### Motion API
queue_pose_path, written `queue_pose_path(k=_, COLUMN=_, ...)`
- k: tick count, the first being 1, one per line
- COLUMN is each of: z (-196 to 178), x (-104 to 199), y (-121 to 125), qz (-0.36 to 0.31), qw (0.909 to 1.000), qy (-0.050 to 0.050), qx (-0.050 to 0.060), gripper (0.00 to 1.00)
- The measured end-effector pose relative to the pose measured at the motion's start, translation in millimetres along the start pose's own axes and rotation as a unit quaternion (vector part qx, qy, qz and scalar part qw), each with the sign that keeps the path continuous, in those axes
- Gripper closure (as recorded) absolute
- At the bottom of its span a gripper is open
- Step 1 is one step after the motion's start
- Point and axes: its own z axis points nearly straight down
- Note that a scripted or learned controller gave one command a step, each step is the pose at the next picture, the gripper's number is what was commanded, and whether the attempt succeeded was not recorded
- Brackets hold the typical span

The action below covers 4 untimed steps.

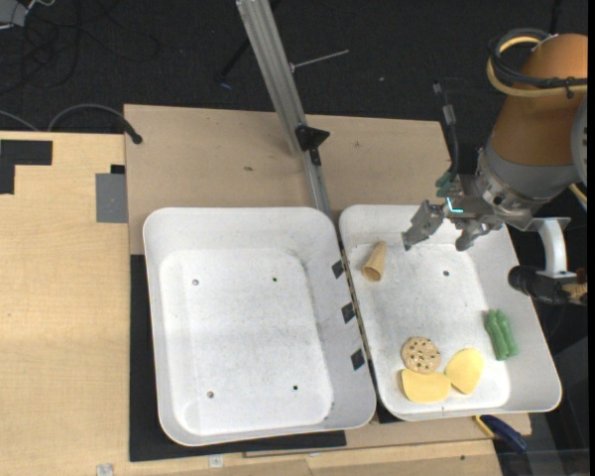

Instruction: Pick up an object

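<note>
Bench w/ two white bins; gripper spread wide, holding nothing, over right bin; no legible text.

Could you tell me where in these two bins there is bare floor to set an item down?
The left bin offers bare floor wall to wall. In the right bin, the middle is free, between the tan cone and the green piece. Its near corner is crowded: cookie and two yellow pieces huddle together. The open gripper hangs over its far end.
</note>
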Motion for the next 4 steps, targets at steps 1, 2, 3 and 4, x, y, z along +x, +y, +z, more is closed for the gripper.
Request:
queue_pose_path(k=1, z=-2, x=-1, y=1, qz=0.001, qw=1.0, qy=0.0, qx=-0.003, gripper=0.0)
queue_pose_path(k=2, z=44, x=5, y=2, qz=0.003, qw=1.0, qy=0.0, qx=0.0, gripper=0.0)
queue_pose_path(k=3, z=93, x=-3, y=4, qz=0.001, qw=1.0, qy=0.0, qx=0.0, gripper=0.0)
queue_pose_path(k=4, z=145, x=-5, y=13, qz=0.001, qw=1.0, qy=0.0, qx=0.0, gripper=0.0)
